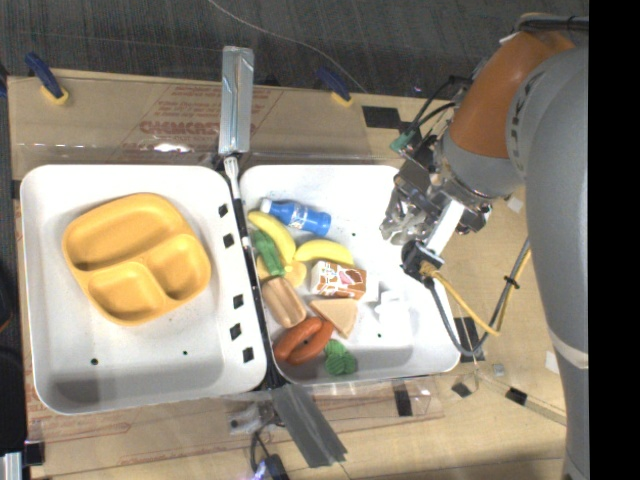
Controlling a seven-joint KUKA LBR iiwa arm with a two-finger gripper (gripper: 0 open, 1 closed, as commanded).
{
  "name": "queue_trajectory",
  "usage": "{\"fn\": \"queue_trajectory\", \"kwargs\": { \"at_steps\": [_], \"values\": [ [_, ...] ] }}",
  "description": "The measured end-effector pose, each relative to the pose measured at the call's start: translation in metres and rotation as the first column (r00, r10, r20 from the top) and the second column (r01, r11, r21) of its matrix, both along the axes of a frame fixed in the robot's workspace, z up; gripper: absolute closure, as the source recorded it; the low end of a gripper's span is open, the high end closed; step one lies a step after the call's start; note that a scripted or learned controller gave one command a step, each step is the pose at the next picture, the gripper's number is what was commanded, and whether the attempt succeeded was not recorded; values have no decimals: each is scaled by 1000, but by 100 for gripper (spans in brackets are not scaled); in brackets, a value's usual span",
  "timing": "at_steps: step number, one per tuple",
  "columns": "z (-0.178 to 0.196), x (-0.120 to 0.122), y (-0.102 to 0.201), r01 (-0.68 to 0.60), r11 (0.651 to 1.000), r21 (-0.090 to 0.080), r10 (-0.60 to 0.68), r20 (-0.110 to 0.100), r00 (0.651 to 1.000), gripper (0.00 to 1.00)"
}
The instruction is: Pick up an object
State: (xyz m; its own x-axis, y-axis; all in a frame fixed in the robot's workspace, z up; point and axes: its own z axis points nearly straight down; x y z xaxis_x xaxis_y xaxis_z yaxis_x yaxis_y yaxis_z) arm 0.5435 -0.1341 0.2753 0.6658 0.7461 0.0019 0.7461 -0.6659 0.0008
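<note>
Grey pincer (pixel 400 223) hangs over right bin (pixel 425 343) beside the food (pixel 305 278), probably to choose one, but its state I cannot tell

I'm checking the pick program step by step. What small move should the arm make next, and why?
Probably shift the gripper toward the left of the view and lower it. It sits over the right white bin's right side, on bare floor, while the pile lies further left: blue plastic bottle, yellow bananas, small printed carton.
</note>
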Motion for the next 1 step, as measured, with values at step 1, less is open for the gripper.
{"fn": "queue_trajectory", "kwargs": {
  "at_steps": [1],
  "values": [
    [63, -13, -48, -162, 987, -1, 162, -1, 987, 100]
  ]
}}
